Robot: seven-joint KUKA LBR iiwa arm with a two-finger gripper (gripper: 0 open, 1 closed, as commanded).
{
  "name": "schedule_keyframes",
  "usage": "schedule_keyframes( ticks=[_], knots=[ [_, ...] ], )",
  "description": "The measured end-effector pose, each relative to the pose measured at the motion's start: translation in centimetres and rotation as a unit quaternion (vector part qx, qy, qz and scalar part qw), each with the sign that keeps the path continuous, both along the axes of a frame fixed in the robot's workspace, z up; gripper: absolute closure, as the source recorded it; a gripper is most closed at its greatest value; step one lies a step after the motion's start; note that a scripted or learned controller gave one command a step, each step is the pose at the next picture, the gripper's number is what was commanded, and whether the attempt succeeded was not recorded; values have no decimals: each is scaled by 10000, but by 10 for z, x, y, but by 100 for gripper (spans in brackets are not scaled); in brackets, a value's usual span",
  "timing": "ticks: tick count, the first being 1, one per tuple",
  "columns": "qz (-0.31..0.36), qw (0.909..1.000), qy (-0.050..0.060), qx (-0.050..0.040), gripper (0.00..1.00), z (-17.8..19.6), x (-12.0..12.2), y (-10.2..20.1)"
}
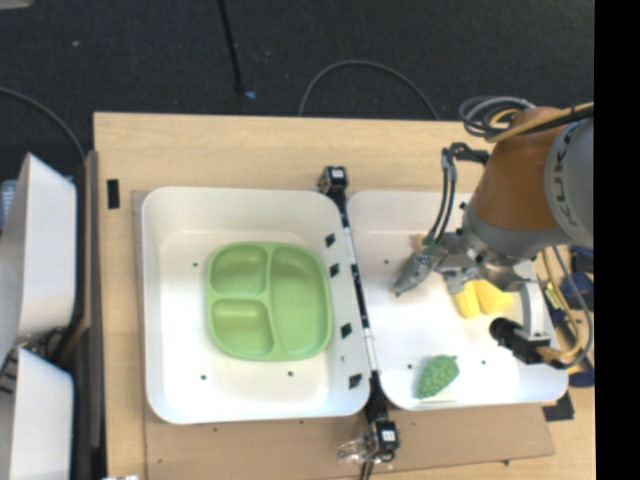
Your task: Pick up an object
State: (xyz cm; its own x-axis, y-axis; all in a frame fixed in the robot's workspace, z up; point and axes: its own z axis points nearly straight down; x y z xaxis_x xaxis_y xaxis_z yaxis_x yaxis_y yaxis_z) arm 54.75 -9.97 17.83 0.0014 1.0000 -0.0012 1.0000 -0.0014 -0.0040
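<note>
A green, knobbly, broccoli-like object (437,376) lies near the front edge of the right bin (390,223). A yellow object (478,297) sits further back at that bin's right side, partly hidden under the arm's wrist. My gripper (408,275) hangs over the middle of the right bin, slanting toward the divider between the bins. It is left of the yellow object and well behind the green one, touching neither as far as I can see. Nothing shows in its grasp.
The left bin (170,228) holds a light green divided plate (268,300) with three compartments. Black clips line the ridge (350,288) between the bins. The grey and orange arm (525,183) covers the right bin's far right part. Wooden bench surface (220,148) surrounds both bins.
</note>
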Motion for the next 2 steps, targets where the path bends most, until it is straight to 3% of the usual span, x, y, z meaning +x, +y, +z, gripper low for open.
schedule_keyframes(
  ticks=[1, 2],
  knots=[
    [-1, 10000, 8, 5, 0, -60, -8, 3],
    [-38, 10000, -35, 6, 100, -45, -5, 2]
  ],
)
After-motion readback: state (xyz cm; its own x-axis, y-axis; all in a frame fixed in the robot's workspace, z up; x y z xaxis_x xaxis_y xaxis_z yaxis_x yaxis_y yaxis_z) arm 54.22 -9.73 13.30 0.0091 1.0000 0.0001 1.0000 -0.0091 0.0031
